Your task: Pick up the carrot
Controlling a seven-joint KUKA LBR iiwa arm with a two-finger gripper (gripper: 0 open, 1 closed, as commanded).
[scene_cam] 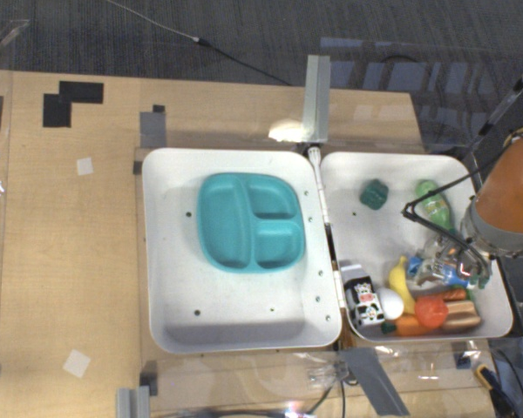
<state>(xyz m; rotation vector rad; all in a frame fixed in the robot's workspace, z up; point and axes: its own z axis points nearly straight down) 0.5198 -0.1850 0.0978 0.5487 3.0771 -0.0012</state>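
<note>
The carrot (pixel 407 326) is a small orange piece lying at the front edge of the right bin (pixel 392 168), wedged between a white egg (pixel 390 304) and a red tomato (pixel 431 312). My gripper (pixel 449 268) hangs over the right side of that bin, just above and to the right of the carrot, close to a yellow banana (pixel 398 279). The wrist and its cables cover what lies under it. Nothing can be made out in its grasp.
A brown block (pixel 460 321) lies right of the tomato. A black-and-white toy (pixel 359 296) sits at the bin's front left, with a dark green cube (pixel 374 194) and a pale green item (pixel 431 200) at the back. A teal divided plate (pixel 248 220) rests in the left bin (pixel 170 268).
</note>
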